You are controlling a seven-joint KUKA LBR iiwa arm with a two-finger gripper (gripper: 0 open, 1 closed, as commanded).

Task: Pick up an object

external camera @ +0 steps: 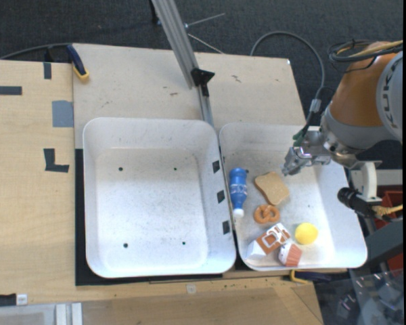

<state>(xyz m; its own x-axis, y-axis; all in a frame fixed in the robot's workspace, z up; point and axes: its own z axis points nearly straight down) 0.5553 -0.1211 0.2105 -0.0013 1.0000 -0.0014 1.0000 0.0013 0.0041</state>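
Taking the right-hand bin as the landmark, the objects crowd its near end. Closest to the front rim lies a small orange-and-white carton, with a red-and-white cup-like piece touching its near right corner. Just beside them, toward the bin's right wall, sits a yellow ball. A step farther in is a brown pretzel, and beyond it a tan slice of bread lying flat near the middle of the bin. Along the bin's left wall a blue bottle lies on its side, white cap pointing toward the front rim. The left-hand bin stands against that same wall.

Farther still, above the bin's middle and just beyond the bread, hangs the gripper, carried by the grey and orange arm that comes over the bin's right wall. The step in hand looks like the approach: nothing is lifted, and every object rests on the bin floor. The bread is the nearest candidate, just beside the fingertips on their near-left side; the next move would call for a short shift over it and a descent to straddle its edges.

The fingers are small and dark against the wrist, so whether they stand apart or together cannot be told. No object is seen between them, and they appear clear of the bread.
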